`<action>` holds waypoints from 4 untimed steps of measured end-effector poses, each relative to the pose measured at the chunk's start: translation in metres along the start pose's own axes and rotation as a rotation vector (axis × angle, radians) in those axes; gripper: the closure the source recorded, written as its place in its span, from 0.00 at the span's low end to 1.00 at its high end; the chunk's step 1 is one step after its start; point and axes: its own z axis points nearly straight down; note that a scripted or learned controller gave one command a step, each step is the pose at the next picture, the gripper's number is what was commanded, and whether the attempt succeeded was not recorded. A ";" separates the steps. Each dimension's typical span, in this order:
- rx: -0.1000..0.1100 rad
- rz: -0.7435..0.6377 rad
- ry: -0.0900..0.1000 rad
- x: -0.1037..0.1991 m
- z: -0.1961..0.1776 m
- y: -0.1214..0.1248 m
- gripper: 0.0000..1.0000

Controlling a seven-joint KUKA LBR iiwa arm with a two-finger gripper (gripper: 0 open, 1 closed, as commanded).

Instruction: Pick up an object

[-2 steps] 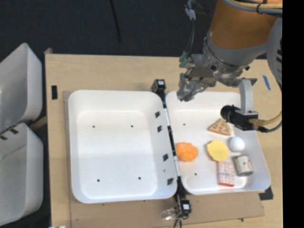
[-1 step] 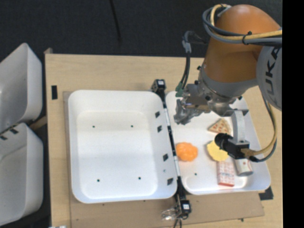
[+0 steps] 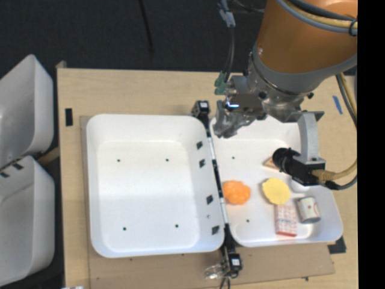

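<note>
The wooden bench point(image 3: 138, 80) bears the right bin point(image 3: 252, 230), where the claw point(image 3: 228, 125), its state unclear, hovers by the far-left corner.

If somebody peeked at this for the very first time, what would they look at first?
Probably the big orange band of the robot arm, looming at the top right over the right bin. Next, the bright orange lump and the yellow piece lying side by side in that bin, with a small red-and-white packet near its front edge.
</note>
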 end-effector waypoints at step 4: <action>0.002 0.004 -0.003 0.087 -0.051 0.174 1.00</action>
